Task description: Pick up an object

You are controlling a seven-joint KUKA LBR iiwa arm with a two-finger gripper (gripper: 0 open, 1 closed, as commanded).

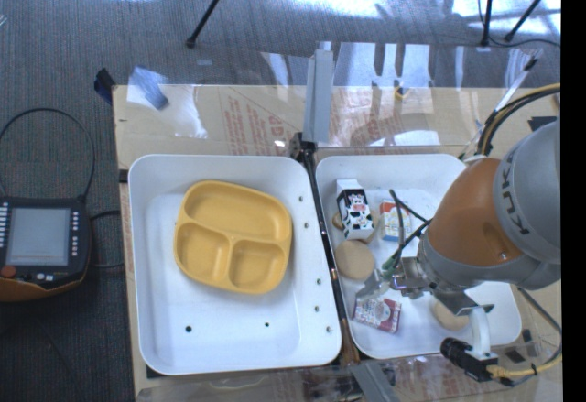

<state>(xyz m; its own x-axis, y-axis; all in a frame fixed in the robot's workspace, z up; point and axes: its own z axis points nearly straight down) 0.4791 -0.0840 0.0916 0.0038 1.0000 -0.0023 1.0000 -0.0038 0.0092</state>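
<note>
Objects for picking are gathered in the right bin (pixel 423 164), toward its left and lower parts: a small cow-patterned carton (pixel 355 211) stands near the bin's left wall, a round tan piece (pixel 355 259) lies just below it, a small orange-and-white pack (pixel 394 221) lies to the carton's right, a red-and-white packet (pixel 379 313) lies near the bin's front edge, and another tan piece (pixel 449 315) is partly covered by the arm. The gripper (pixel 389 282) is seen low over this bin, just above the red-and-white packet and just right of the round tan piece; whether its fingers are spread or pressed together cannot be told, as the metal parts there are small and blurred, and nothing can be seen held between them. The arm's orange band (pixel 472 217) and grey wrist cover much of the right half of the right bin, so little open room is left there; a bare white strip is seen along the bin's upper edge. The left bin (pixel 146 299) carries a yellow compartment tray (pixel 234 235), set toward its upper middle and slightly turned; wide bare room is left along that bin's front and left edges. The two bins meet at a dark divider (pixel 316 226), and the carton and round tan piece are close to it. The counter (pixel 229 116) shows as a brown surface behind both bins. A handheld control pendant (pixel 41 244) lies on the floor well apart, at the left.
</note>
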